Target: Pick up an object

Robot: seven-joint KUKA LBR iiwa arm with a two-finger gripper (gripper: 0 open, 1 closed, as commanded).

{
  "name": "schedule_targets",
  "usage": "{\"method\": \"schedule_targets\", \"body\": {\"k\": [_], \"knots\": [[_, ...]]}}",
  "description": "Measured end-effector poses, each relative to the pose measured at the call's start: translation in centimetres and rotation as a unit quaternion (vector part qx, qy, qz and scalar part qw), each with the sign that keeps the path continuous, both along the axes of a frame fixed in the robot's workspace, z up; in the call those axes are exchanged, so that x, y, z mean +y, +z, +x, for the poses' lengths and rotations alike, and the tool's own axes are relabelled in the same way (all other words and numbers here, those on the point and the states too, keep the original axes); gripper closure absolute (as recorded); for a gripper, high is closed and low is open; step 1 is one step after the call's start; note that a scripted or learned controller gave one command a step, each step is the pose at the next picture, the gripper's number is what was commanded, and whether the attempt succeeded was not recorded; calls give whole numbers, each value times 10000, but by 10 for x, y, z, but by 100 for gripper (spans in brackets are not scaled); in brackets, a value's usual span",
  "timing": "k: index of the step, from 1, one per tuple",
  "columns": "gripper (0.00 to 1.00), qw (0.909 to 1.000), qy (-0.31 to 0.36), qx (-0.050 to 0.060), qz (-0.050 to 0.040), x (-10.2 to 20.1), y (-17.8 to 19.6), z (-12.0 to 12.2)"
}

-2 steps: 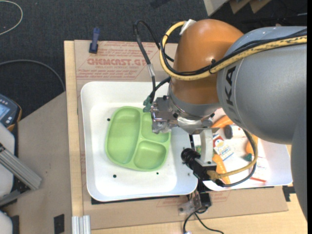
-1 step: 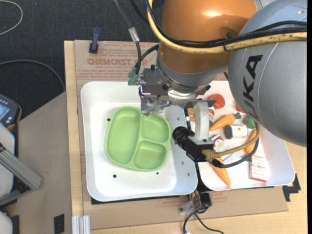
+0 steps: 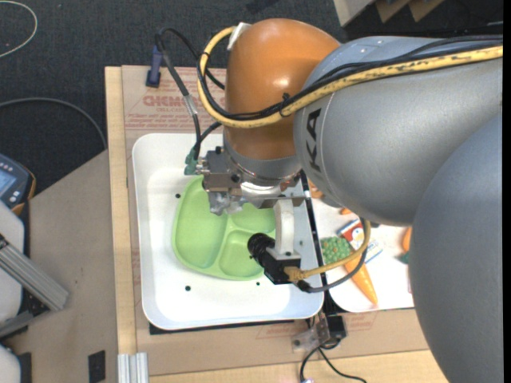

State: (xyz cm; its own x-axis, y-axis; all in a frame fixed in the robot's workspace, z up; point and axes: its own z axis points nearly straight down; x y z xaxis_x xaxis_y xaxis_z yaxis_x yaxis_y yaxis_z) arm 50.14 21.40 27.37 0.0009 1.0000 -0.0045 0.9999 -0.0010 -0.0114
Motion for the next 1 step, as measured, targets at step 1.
{"method": "schedule_targets", "body": {"k": [1], "knots": [[100, 9999, 18, -147, 55, 11, 156, 33]]}}
